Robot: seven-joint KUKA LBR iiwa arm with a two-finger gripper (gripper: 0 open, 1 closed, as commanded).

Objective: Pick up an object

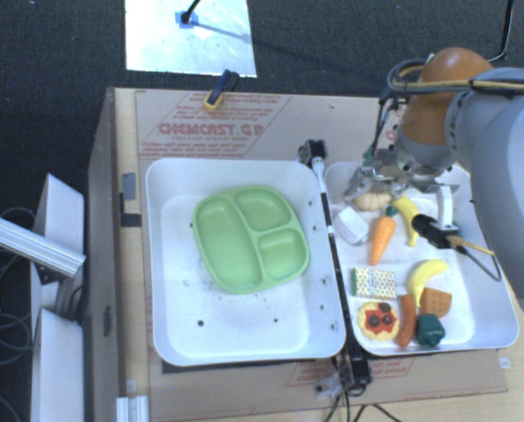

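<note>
My gripper (374,181) hangs low over the far end of the right bin (491,310). It sits just above a pale beige bread-like piece (372,202), which may be touching it. An orange carrot (381,238) lies just in front of that piece, a white block (350,226) to the carrot's left and a yellow banana (406,213) to its right. Nothing can be seen held in the gripper.
The left bin (178,323) holds a green divided plate (251,238). Nearer in the right bin lie a second banana (427,274), a checkered cracker (374,281), a toast slice (435,301), a pizza round (379,319), an orange stick (407,319) and a green piece (430,331).
</note>
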